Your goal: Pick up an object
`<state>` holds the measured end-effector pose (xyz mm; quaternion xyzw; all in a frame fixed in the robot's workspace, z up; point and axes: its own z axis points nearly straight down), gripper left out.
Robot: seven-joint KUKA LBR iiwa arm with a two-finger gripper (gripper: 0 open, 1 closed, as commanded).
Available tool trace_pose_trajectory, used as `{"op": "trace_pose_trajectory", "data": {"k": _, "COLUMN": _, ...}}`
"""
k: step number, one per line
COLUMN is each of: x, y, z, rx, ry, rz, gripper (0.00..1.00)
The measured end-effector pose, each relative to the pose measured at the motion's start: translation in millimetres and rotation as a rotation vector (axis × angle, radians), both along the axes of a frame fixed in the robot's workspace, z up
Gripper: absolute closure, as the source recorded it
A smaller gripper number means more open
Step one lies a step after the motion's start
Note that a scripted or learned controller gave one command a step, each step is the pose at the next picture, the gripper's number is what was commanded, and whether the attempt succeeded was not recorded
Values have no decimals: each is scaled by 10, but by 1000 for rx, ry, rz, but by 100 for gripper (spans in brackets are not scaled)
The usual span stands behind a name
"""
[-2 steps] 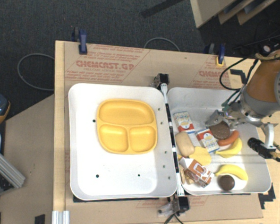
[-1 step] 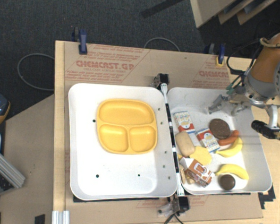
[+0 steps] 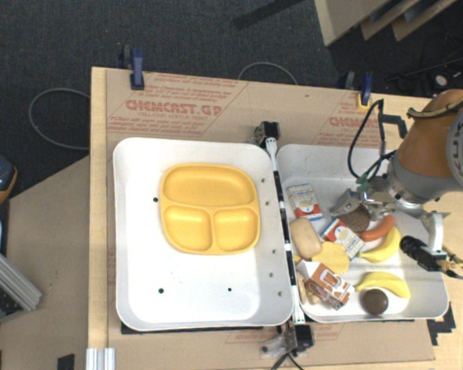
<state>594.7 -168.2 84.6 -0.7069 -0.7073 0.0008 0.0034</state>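
Observation:
The right bin (image 3: 327, 159) holds several toy foods. Among them are a tan potato (image 3: 306, 236), a yellow cheese wedge (image 3: 333, 258), a white and red carton (image 3: 302, 200), a brown packet (image 3: 327, 288), two bananas (image 3: 387, 284) and a dark brown ball (image 3: 374, 302). An orange-red sausage (image 3: 381, 228) lies beside a dark brown piece (image 3: 357, 221). My gripper (image 3: 361, 204) hangs low over the middle of this bin, right above the dark brown piece and the sausage. Whether it touches either of them cannot be made out.
The left bin (image 3: 132, 276) carries a yellow divided plate (image 3: 211, 206) in its upper half. The arm's orange band (image 3: 434, 138) stands over the right bin's far right corner. Cables run along the bench's back edge, and blue clamps (image 3: 135, 66) grip it.

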Motion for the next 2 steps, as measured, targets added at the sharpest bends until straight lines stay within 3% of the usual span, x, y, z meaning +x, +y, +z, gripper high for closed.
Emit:
{"op": "trace_pose_trajectory", "data": {"k": 1, "x": 38, "y": -27, "z": 110, "rx": -4, "ry": -10, "rz": -1, "gripper": 100}}
{"op": "trace_pose_trajectory", "data": {"k": 2, "x": 675, "y": 871, "z": 1076, "rx": -3, "ry": -22, "rz": 10, "gripper": 100}}
